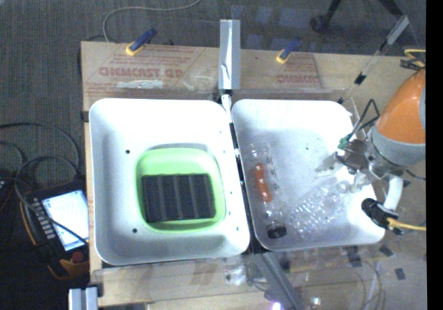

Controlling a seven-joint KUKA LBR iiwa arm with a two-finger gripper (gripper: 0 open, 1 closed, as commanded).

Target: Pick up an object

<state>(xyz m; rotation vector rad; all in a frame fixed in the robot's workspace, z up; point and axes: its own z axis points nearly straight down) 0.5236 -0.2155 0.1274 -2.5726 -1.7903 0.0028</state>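
**Robot arm at the right edge of two white bins**

Two shallow white bins sit side by side on a worktop. The left bin holds a green tray with dark slats. The right bin holds a clear plastic bottle with orange contents near its left wall, and a crumpled clear bottle lower centre. The end effector hangs over the right bin's right edge; its opening cannot be told, and nothing visible is gripped.

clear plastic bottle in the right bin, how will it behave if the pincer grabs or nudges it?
The clear bottle lies on its side, so a nudge would probably roll it. It looks thin-walled and see-through, so likely light and apt to crumple under a squeeze. Its smooth plastic may slip against the white bin.
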